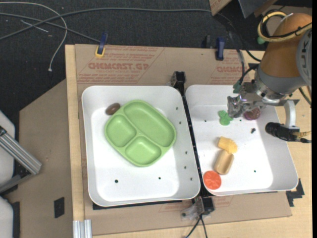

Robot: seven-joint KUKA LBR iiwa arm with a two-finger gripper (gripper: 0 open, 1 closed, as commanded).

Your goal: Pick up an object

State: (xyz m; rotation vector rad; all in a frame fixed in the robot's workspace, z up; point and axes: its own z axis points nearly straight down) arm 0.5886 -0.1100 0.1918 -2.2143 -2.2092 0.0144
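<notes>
Jaws (237,108), grip unclear, hover by a small green piece (225,118), perhaps leaf-shaped.

The arm (287,38) is seen as a rounded orange band above a broad grey wrist section. A yellow-and-black cable (270,21) is looped beside the orange band. Below the wrist, a pale metallic flange is fitted, from which the claw (237,107), built of small silvery metal parts, is carried. A black cylindrical fitting (281,130) is attached on a light bracket.
</notes>
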